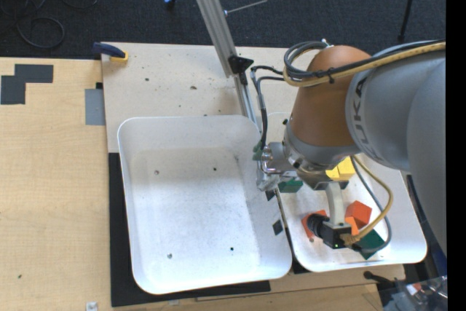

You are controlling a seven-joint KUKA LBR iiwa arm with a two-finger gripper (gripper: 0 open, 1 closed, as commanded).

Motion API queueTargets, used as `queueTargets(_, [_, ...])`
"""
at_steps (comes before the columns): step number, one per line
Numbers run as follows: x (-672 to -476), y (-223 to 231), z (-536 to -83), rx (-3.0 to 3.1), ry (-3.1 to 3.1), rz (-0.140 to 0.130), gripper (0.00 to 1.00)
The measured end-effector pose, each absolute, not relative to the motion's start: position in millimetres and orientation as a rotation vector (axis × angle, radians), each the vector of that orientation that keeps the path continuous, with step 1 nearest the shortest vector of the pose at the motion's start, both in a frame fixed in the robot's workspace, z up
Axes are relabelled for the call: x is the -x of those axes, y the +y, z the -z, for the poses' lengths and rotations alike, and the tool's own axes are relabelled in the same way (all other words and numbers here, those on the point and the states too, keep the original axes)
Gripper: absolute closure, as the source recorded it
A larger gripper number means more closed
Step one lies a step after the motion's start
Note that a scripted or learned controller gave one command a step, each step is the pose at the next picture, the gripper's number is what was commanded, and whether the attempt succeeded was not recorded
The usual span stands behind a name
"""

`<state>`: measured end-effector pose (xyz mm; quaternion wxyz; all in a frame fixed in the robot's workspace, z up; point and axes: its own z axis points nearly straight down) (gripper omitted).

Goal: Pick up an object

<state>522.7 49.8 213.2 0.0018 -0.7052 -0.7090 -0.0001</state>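
Arm (364,113) reaching over right bin (409,250), lower right of frame; gripper (271,172) hanging near green block (293,186); claw width hidden, cannot tell.

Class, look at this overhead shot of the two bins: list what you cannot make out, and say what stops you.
1. The right bin: in the camera view the arm covers most of its floor.
2. The yellow object: just a corner shows beneath the arm, so its shape is unclear.
3. The green object: partly under the arm, outline unclear.
4. The dark specks in the left bin: too small to identify.
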Motion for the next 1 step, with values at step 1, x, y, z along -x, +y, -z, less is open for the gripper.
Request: queueTargets(1, [-530.3,94.4,-210.3,2.215,-2.223,-0.002,1.0])
